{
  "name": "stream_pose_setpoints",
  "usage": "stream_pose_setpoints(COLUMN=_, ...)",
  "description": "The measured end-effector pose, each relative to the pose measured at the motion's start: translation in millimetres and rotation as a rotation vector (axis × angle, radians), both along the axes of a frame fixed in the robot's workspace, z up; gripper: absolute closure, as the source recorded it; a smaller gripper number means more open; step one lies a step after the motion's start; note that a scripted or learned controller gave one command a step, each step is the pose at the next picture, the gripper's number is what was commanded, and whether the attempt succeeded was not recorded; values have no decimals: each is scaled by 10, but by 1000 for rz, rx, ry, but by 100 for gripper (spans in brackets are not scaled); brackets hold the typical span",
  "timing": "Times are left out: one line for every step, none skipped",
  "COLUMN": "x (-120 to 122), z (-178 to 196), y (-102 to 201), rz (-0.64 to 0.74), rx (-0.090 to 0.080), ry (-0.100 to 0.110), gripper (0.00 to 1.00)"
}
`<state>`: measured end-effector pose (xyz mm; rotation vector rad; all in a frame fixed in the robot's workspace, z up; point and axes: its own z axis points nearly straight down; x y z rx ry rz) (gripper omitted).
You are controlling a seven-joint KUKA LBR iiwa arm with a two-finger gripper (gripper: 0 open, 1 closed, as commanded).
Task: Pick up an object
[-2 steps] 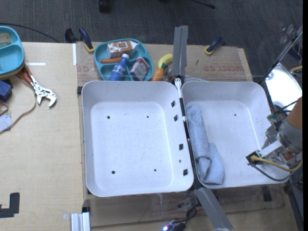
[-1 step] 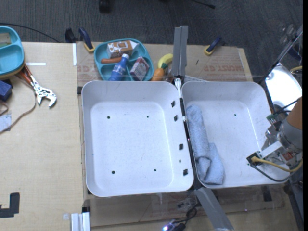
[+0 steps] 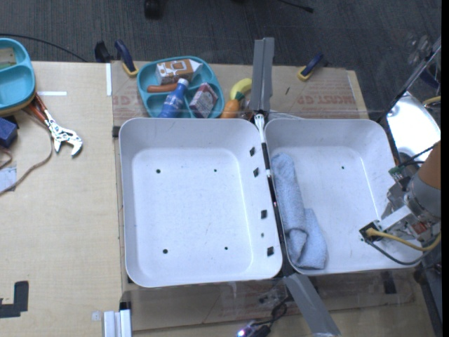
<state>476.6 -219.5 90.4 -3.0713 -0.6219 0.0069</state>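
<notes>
Camera view shows a grey cloth [image 3: 298, 216] lying along the left wall of the right bin [image 3: 351, 146], well apart from the hand [image 3: 407, 209] at that bin's right rim; whether it is open or closed cannot be told.

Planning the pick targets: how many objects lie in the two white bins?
1: a blue-grey cloth in the right bin, along its left wall. Something under it could be hidden.

Teal tray [image 3: 148, 98], banana [image 3: 240, 88] just beside it, wrench [image 3: 64, 139] well apart leftward.
</notes>
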Motion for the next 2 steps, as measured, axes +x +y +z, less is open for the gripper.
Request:
stream_pose_setpoints(x=-6, z=81, y=2, rz=1, rx=2, ry=4, gripper=100)
stream_pose_setpoints(x=7, z=10, y=0, rz=74, rx=-1, ry=-2, gripper=100)
